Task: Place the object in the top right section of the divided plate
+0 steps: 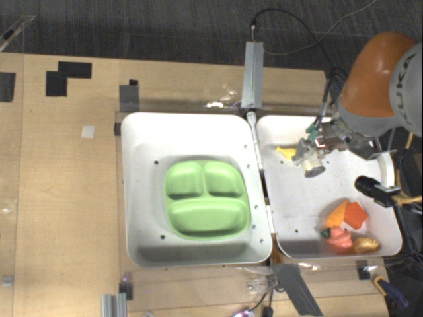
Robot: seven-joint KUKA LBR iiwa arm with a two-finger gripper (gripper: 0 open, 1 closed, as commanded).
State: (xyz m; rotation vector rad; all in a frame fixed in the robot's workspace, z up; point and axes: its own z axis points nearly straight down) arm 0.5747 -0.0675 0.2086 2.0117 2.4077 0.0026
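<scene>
Looked pretty early in the job, honestly. Green divided plate (206,198) sat in the middle of the left bin (142,144), all three sections bare, top right one included. Gripper (313,156) hung low over the right bin (291,226), near its far edge, just beside a small yellow object (285,152). Couldn't tell how far open the tool was or whether it had hold of anything. Pile of orange, pink and gold toys (346,228) lay at that bin's near right corner. Grab, carry-over and drop probably all left to do.
</scene>
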